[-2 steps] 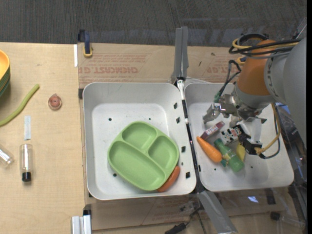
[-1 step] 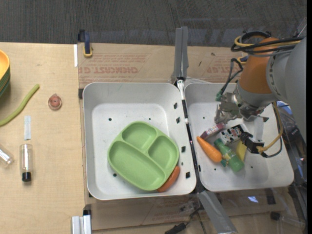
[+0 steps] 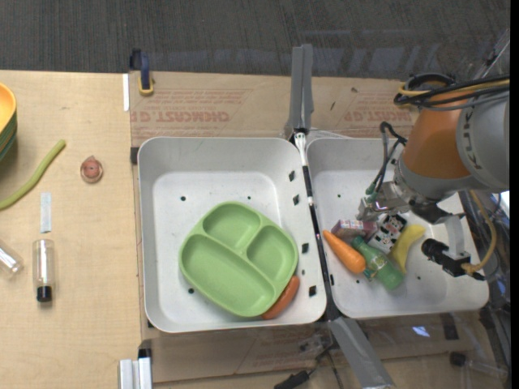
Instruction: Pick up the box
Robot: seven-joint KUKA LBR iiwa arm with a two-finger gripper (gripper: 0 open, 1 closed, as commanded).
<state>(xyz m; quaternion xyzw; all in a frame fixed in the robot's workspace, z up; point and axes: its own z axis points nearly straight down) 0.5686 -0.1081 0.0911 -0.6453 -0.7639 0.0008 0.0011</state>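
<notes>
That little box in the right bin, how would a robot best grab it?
Probably from straight above, pinching the two long sides of the box. It lies flat, with a banana tight on one side and a green bottle beside it, so the top is its most open face.

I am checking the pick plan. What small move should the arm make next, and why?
Probably a short, careful descent. The claw hovers in the right bin over a tight cluster: the small box lies among a carrot, a banana and a green bottle, so little room remains.
</notes>
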